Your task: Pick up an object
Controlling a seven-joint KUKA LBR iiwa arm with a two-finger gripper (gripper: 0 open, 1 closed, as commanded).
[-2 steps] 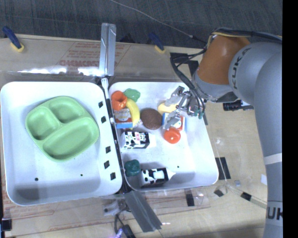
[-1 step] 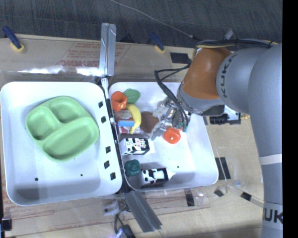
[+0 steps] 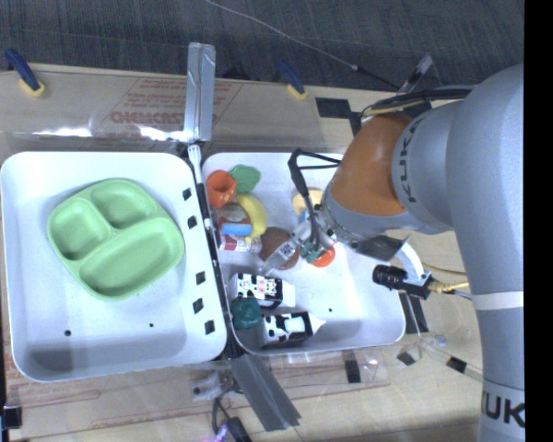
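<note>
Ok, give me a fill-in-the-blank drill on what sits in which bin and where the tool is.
1. The green divided plate lies in the ____ bin.
2. The tool is over the ____ bin.
3. The banana lies just right of the ____ cup.
4. The divider between the bins carries a row of ____ tabs.

Missing words: left; right; orange; black

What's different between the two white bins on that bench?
The left bin bears one thing, a green divided plate; the right bin holds a jumble of small toys, among them an orange cup and a banana. The gripper works over the right bin, not the left. Both are shallow, white and round-cornered.
</note>
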